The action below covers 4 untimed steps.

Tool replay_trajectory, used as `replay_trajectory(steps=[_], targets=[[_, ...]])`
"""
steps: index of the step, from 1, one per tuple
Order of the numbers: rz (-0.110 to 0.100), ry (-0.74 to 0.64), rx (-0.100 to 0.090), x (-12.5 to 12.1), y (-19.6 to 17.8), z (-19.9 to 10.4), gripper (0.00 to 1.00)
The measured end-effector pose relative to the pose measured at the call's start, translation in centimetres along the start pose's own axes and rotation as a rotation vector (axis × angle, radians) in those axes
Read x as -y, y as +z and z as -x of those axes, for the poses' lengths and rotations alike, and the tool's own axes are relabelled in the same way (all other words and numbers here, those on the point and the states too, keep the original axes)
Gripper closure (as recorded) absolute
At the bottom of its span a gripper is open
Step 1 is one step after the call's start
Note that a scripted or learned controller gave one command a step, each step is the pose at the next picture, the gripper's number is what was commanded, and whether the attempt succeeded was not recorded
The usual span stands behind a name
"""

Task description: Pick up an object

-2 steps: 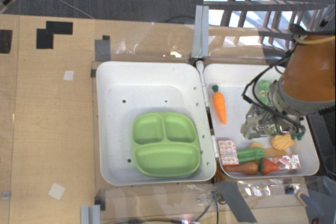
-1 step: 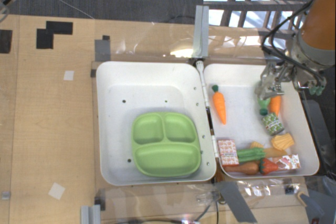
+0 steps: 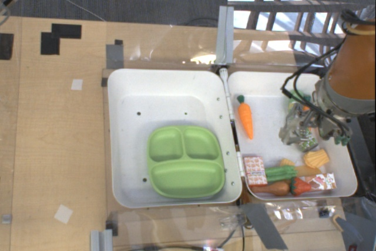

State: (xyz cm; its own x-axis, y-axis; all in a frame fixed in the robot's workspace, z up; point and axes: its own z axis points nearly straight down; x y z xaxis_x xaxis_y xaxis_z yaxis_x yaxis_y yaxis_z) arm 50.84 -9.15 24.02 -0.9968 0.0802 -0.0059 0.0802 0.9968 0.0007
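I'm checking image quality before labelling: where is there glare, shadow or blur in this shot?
Camera view: bright glare on the clear panel behind the bins and on the metal rack at top right; the green tray and carrot are sharp with soft shadows; the gripper is a dark, cluttered patch, too muddled to read; the small toys along the right bin's front edge are small but legible.

Two white bins (image 3: 123,126) sit on a pale wood bench (image 3: 53,144) marked with black squares (image 3: 59,37). The plate (image 3: 185,161) is light green (one flat shade). The carrot (image 3: 245,119) is orange with a green top. A red-and-white patterned box (image 3: 255,171) lies beside a green vegetable (image 3: 281,174) and a yellow piece (image 3: 316,159). The arm (image 3: 355,67) carries an orange band.
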Motion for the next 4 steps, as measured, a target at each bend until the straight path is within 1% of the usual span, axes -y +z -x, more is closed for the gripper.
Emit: replay_trajectory(steps=[2,3,4], targets=[[0.000,-0.008,0.021,-0.2,-2.6,0.6,1.00],[-0.001,-0.128,0.007,0.3,-8.3,2.6,1.00],[0.001,-0.107,-0.002,-2.4,-1.9,-1.0,1.00]])
